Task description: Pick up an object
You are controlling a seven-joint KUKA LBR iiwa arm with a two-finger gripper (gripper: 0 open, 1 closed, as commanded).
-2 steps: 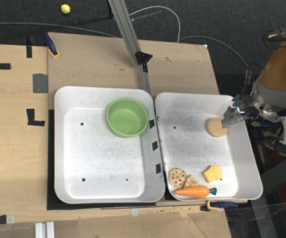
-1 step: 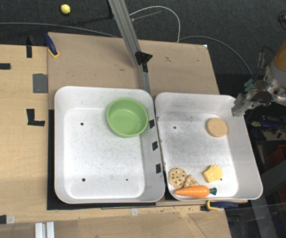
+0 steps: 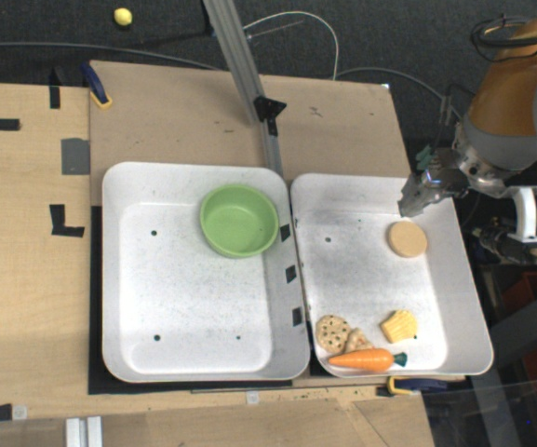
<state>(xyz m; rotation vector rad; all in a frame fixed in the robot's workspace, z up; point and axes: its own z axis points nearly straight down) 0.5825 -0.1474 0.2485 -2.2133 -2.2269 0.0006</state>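
Observation:
My gripper [image 3: 415, 200] hangs over the back right part of the right bin [image 3: 342, 203], just above and behind a round tan disc [image 3: 407, 239]. Nothing shows between its fingers. At the front of that bin lie an orange carrot [image 3: 366, 360], a brown cookie [image 3: 331, 331], a smaller cookie piece [image 3: 357, 340] and a yellow wedge [image 3: 398, 325]. A green bowl [image 3: 239, 220] sits at the back of the left bin [image 3: 147, 277].
A grey metal pole [image 3: 240, 59] slants down from the top to the seam between the bins. A small yellow ball [image 3: 123, 16] lies on the dark floor at the far back left. Cables run behind the bench.

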